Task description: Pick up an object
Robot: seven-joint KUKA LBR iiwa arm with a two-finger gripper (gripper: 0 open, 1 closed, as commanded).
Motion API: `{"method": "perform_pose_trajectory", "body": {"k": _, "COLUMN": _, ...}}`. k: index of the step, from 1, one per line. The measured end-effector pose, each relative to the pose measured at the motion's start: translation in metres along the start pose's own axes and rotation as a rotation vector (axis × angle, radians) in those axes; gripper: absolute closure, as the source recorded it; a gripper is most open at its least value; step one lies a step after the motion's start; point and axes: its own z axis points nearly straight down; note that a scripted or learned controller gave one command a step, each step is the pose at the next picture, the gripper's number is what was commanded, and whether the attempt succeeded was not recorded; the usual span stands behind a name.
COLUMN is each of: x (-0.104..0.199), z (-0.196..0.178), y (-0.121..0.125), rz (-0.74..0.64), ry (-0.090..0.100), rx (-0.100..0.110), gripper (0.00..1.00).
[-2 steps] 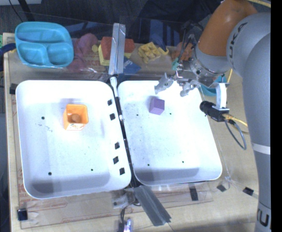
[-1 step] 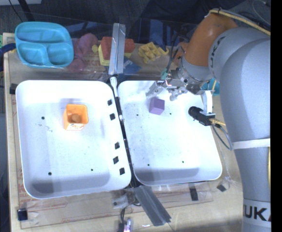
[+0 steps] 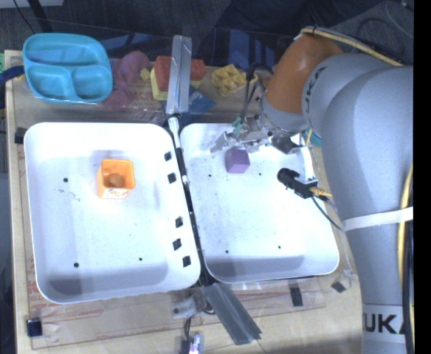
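Observation:
A small purple block (image 3: pixel 237 161) lies in the right bin (image 3: pixel 274 260), near its far edge. My gripper (image 3: pixel 235 137) hangs at that far edge, directly behind and above the block; whether it touches the block is unclear. The grey arm with its orange band (image 3: pixel 297 72) comes in from the right and covers the bin's far right corner. In the left bin (image 3: pixel 90 271) an orange cup-like block (image 3: pixel 116 177) sits left of centre, well away from the gripper.
A blue divided tray (image 3: pixel 68 68) rests behind the left bin. Several toys, purple (image 3: pixel 130 68), yellow-red (image 3: pixel 164 76) and yellow (image 3: pixel 229 80), lie behind the bins. A black cable plug (image 3: pixel 297 183) hangs over the right bin's right side. A black-clipped ridge (image 3: pixel 178 198) separates the bins.

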Motion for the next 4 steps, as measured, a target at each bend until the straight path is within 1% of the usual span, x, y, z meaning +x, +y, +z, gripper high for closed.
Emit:
{"method": "perform_pose_trajectory", "body": {"k": 1, "x": 0.007, "z": -0.001, "y": -0.007, "rz": -0.036, "ry": -0.002, "rx": -0.007, "gripper": 0.0}}
{"method": "perform_pose_trajectory", "body": {"k": 2, "x": 0.016, "z": 0.0, "y": -0.015, "rz": -0.095, "ry": 0.002, "rx": -0.001, "gripper": 0.0}}
{"method": "perform_pose_trajectory", "body": {"k": 3, "x": 0.032, "z": 0.016, "y": -0.034, "rz": -0.149, "ry": 0.02, "rx": 0.028, "gripper": 0.0}}
{"method": "perform_pose_trajectory", "body": {"k": 4, "x": 0.032, "z": 0.01, "y": -0.035, "rz": -0.153, "ry": 0.021, "rx": 0.034, "gripper": 1.0}}
